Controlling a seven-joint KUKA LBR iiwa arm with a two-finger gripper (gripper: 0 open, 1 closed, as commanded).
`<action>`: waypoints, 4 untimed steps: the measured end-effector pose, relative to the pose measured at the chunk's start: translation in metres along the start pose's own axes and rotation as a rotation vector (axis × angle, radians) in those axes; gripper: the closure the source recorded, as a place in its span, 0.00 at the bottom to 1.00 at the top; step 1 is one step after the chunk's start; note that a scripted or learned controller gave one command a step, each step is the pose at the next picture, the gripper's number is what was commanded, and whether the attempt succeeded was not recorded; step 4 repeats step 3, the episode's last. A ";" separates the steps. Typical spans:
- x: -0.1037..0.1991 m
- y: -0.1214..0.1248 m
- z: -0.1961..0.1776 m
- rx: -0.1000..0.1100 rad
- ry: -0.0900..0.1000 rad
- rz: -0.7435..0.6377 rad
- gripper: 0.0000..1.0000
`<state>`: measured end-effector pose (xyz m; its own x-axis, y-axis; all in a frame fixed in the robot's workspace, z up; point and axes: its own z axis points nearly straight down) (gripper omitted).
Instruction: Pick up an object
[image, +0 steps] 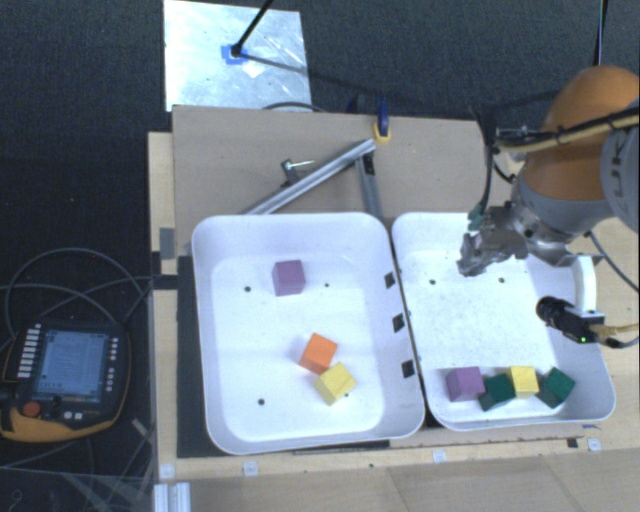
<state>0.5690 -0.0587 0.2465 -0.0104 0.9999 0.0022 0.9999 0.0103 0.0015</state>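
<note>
Cam view, all places given rel. to the hinge strip (398, 322) between the two bins:

Left bin (215, 330): I see it just left of the strip, white, shallow, w/ 3 blocks inside.
Purple cube (288, 277): left bin, up & left of the strip, alone, well apart from the other two.
Orange cube (318, 352): left bin, left of the strip and lower down.
Yellow cube (336, 382): left bin, touching the orange one's lower right corner, tilted diag.
Right bin (520, 330): just right of the strip, white, 5 blocks in a row along its near wall.
Purple block (464, 382): right bin, nearest the strip in that row.
Dark green block (495, 391): touching the purple one's right side.
Yellow block (524, 379): next right, touching the green.
Green block (556, 386): end of row, by the bin's near right corner, farthest from the strip.
Gripper (474, 258): I see it over the right bin's far part, right of & above the strip, well apart from the row.
Pincer state: can't tell from here, tips read as one dark lump.
Arm (580, 150): grey w/ orange band, far right of the strip.
Pendant (62, 370): on the floor, far left of the strip.
</note>
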 end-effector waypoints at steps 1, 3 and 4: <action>0.050 -0.017 0.007 0.002 0.000 0.000 1.00; 0.156 -0.019 0.017 0.001 0.000 0.000 1.00; 0.156 -0.019 0.017 0.001 0.000 0.000 1.00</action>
